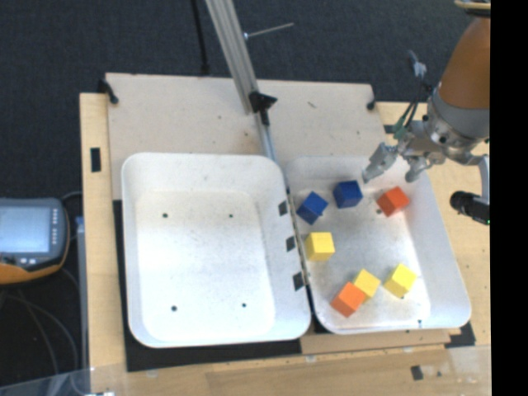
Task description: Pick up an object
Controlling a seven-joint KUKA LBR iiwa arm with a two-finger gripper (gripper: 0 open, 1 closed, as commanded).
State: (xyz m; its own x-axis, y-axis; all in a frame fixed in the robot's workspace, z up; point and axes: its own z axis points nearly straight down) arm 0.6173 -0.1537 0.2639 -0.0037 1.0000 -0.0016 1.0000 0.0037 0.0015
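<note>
Seven cubes are lying in the right bin [450, 291]: two blue, one red, three yellow and one orange. One blue cube [311, 207] is sitting near the bin's left wall, and the other blue cube [347, 194] is sitting just right of it. A red cube [393, 200] is resting toward the far right. One yellow cube [320, 245] is lying mid-left. An orange cube [347, 299] is touching a second yellow cube [366, 284] at the near side, with a third yellow cube [401, 280] close by. The gripper [397, 165] is hovering above the bin's far edge, fingers spread apart and gripping nothing, between the second blue cube and the red one. The left bin [206, 246] is sitting alongside.
</note>
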